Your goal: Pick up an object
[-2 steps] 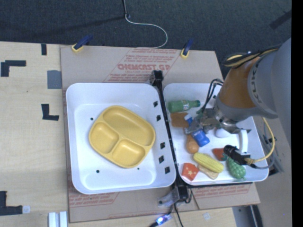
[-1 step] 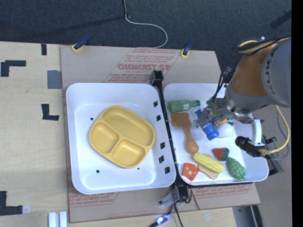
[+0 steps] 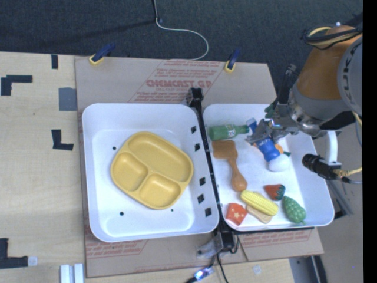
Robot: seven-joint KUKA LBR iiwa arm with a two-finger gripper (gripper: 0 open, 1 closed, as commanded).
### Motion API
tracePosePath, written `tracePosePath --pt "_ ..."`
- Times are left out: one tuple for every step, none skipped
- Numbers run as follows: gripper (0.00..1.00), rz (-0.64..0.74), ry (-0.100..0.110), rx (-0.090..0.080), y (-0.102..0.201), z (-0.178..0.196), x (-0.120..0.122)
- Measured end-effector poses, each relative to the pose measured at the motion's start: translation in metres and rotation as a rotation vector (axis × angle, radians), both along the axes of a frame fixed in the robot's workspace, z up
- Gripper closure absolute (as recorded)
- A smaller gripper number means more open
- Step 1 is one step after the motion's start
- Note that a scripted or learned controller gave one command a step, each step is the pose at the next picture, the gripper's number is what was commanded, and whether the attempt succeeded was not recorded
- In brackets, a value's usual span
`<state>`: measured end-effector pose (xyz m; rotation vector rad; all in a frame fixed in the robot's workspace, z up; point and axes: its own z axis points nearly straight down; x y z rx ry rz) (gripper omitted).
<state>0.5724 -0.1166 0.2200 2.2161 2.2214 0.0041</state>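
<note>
My gripper (image 3: 265, 133) hangs low over the upper middle of the right bin (image 3: 312, 175), coming in from the right. Just below and right of it lies a blue and white toy (image 3: 273, 154), very close to the tip; I cannot tell whether they touch. A green bottle (image 3: 227, 132) lies on its side to the gripper's left. A brown wooden spoon (image 3: 231, 165) lies below the bottle. Along the bin's near edge sit a corn cob (image 3: 259, 204), a red strawberry (image 3: 274, 191), a green vegetable (image 3: 293, 210) and a red-orange piece (image 3: 236, 214).
The left bin (image 3: 97, 175) holds a yellow divided plate (image 3: 152, 169). A black divider (image 3: 203, 158) runs between the bins. The grey and orange arm (image 3: 327, 75) fills the upper right, with a black cable fitting (image 3: 318, 165) by the right bin's wall.
</note>
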Motion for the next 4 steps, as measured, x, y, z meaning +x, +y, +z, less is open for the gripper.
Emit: tracePosePath --pt "1.00 -0.001 0.006 0.001 0.001 0.004 0.000" --pt "1.00 0.003 0.008 0.003 0.050 0.010 -0.024" --pt "1.00 0.005 0.007 0.003 0.101 0.017 -0.034" --pt "1.00 0.005 0.008 0.003 0.155 0.017 -0.042"
